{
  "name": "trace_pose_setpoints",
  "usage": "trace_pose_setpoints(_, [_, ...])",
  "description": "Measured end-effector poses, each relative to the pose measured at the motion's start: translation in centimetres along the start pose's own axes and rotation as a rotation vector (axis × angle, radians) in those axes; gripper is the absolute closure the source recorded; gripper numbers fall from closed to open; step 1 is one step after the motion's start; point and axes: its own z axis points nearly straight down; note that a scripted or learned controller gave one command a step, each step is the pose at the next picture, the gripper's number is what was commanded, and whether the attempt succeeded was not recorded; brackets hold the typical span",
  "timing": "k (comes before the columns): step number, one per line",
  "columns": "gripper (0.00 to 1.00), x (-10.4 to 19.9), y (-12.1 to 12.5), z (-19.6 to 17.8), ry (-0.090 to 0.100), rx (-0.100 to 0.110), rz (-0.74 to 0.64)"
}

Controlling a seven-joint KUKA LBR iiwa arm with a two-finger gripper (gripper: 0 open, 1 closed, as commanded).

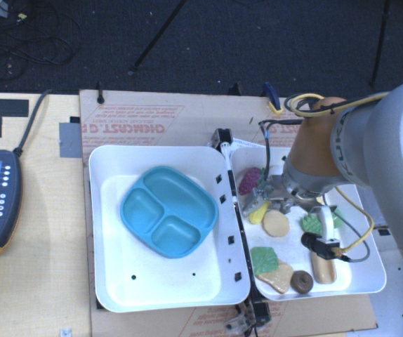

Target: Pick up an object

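I see two white bins on a cardboard-covered bench (138, 121), dark floor beyond. The left bin (110, 258) holds a blue plate (168, 210). The right bin (366, 276) is crowded with toy food; the gripper (280, 201) hovers over a beige round piece (276, 224), grip state hidden.

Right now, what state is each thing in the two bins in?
Blue divided plate: flat in the left bin, holding nothing.
Purple grapes: lying in the right bin.
Beige round piece: lying loose beside the gripper.
Brown disc: lying flat.
Green leafy piece: lying flat.
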Motion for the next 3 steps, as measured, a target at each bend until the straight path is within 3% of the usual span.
trace_pose_setpoints(1, [0.00, -0.2, 5.7, 0.0, -0.001, -0.004, -0.004])
trace_pose_setpoints(2, [0.00, -2.3, 4.3, 0.0, -0.001, 0.002, -0.002])
trace_pose_setpoints(3, [1.00, -2.2, 4.4, -1.0, 0.000, 0.002, -0.004])
